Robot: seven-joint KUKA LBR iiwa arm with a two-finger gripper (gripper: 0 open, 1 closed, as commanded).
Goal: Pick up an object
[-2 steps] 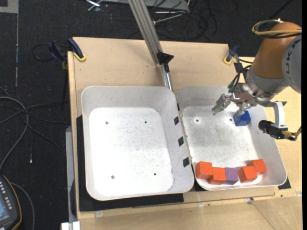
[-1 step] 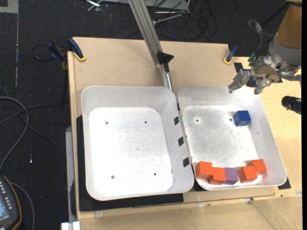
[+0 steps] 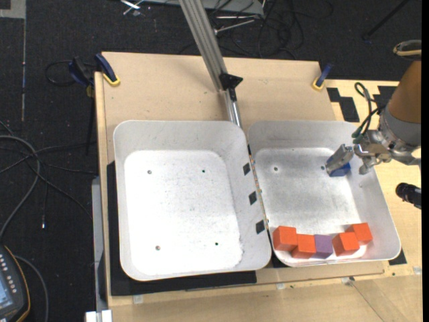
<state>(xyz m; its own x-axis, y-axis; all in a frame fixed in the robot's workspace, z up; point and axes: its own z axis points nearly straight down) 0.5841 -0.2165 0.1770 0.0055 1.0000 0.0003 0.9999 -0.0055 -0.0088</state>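
Dark carpet surrounds my tabletop and its two white bins. My pincer hangs over the right bin, closed on a small blue block lifted off the floor. Orange blocks remain; the pick looks nearly done.

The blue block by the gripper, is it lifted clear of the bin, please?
Cannot tell. The blue block sits at the gripper over the right bin; contact beneath is unclear.

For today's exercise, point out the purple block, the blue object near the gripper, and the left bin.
purple block (image 3: pixel 323 245), camera view, top face.
blue object (image 3: pixel 341 170), camera view, visible side.
left bin (image 3: pixel 179 200), camera view, bare floor.
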